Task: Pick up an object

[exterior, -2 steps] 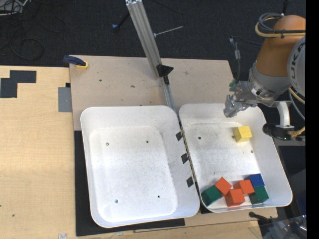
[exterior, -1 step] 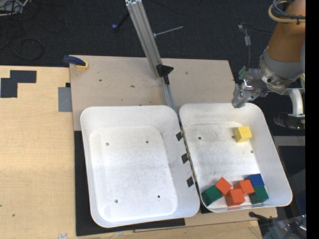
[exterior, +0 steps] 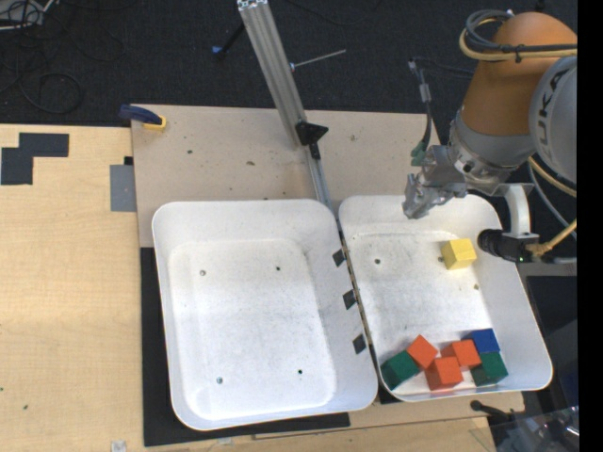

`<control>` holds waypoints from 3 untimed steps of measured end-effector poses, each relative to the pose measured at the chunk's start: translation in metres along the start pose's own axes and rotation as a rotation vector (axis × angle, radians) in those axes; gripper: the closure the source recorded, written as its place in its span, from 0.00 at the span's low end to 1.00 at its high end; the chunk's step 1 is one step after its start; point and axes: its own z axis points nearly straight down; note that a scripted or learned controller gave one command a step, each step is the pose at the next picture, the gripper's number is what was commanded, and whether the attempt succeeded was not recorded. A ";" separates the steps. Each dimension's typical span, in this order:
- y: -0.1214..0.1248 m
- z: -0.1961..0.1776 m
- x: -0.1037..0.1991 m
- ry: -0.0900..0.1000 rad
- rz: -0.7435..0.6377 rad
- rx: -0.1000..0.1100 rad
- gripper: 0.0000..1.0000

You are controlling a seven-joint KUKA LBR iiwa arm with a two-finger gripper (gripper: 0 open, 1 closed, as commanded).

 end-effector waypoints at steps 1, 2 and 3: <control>-0.005 -0.001 0.050 0.000 -0.001 -0.001 1.00; -0.015 0.017 0.103 -0.001 0.000 0.001 1.00; -0.023 0.025 0.157 -0.001 -0.001 0.001 1.00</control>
